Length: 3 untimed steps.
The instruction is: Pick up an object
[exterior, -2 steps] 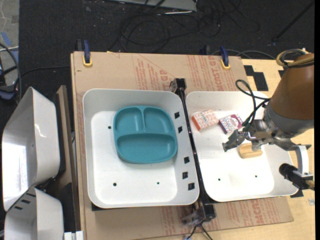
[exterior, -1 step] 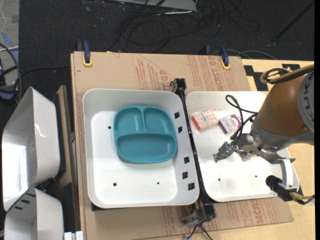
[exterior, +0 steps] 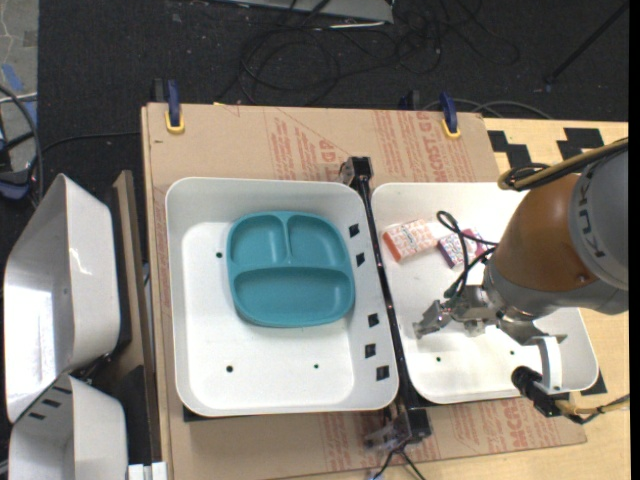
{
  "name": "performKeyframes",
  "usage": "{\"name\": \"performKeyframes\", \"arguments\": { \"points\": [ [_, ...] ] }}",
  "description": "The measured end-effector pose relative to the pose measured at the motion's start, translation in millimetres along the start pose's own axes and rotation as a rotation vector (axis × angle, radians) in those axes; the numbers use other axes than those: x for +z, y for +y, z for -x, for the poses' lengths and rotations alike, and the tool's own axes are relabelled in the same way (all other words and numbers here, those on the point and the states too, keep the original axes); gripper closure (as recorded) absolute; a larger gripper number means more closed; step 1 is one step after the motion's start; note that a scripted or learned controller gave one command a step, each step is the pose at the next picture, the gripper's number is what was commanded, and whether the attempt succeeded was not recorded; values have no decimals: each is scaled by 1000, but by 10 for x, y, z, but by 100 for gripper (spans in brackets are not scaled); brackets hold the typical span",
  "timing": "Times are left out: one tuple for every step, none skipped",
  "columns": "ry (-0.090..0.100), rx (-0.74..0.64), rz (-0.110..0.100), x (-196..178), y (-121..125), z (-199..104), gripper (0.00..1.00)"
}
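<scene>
A small red and white packet (exterior: 410, 238) lies near the back left of the right bin (exterior: 425, 388). Just to its right is a purple and pink packet (exterior: 454, 249), partly crossed by the arm's black cable. My gripper (exterior: 436, 320) hangs low over the middle of the right bin's floor, in front of both packets and apart from them. Nothing shows in its grasp. The grey and orange arm (exterior: 550, 243) covers the right half of that bin.
The left bin (exterior: 200, 368) holds a teal divided plate (exterior: 291, 269) toward its back. A black divider (exterior: 378, 278) runs between the two bins. White tubs (exterior: 60, 288) stand off the bench to the left.
</scene>
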<state>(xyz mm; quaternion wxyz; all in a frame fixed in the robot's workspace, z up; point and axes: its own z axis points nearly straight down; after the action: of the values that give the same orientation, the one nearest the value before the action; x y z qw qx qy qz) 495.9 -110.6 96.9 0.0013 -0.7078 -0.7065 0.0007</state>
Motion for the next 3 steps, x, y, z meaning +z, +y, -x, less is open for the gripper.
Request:
{"name": "performKeyframes", "arguments": {
  "points": [
    [0, 2, 1, -116, 3, -2, 100],
    [-2, -5, 7, -743, 1, -19, 100],
    [-2, -5, 6, -1069, 11, -20, 100]
  ]
}}
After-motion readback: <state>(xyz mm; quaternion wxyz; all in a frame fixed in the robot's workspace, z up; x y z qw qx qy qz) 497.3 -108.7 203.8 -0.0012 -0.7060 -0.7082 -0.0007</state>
